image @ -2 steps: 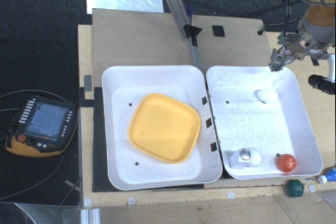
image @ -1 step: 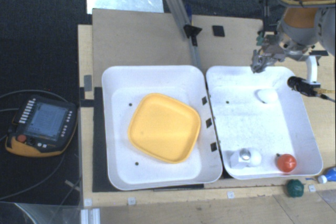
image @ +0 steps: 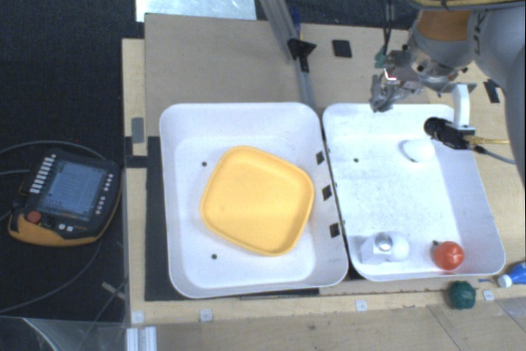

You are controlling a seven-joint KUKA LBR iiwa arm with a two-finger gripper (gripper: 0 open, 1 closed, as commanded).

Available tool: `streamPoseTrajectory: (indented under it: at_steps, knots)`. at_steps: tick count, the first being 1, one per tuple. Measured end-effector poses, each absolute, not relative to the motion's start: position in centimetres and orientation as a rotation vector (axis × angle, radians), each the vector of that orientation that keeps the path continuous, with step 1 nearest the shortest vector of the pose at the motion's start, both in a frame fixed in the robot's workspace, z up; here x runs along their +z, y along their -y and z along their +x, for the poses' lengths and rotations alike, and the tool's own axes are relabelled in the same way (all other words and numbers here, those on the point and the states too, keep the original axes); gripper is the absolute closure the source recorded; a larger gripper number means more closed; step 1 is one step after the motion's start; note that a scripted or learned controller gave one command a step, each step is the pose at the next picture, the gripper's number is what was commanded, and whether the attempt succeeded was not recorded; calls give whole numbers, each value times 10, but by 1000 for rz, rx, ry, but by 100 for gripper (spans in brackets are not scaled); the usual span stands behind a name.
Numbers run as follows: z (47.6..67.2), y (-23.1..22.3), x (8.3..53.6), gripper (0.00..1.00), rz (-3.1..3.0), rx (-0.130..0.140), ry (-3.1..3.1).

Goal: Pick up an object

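Observation:
A yellow square plate [image: 257,199] lies in the left bin [image: 185,127]. The right bin [image: 362,185] holds a white egg-shaped object [image: 417,150] near its back right. A small white and grey object [image: 384,247] rests at its front edge. A red ball [image: 448,256] sits at its front right corner. My gripper [image: 383,100] hangs over the back left rim of the right bin, well apart from all of these. Nothing shows between its fingers.
A green ball [image: 461,294] and a blue-tipped item [image: 511,278] lie on the bench outside the right bin's front right corner. A teach pendant [image: 64,199] rests on the floor at left. A grey pole [image: 275,4] slants over the bench's back.

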State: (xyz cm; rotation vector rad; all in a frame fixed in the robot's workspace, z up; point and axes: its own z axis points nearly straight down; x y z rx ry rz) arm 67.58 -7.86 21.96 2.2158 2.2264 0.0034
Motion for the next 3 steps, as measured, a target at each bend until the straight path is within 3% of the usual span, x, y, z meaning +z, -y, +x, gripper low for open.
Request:
streamPoseTrajectory:
  at_steps: [1,3]
  knots:
    - [656,32,228,100,2217,3,-2225]
    - [640,-69,235,100,2216,3,-2226]
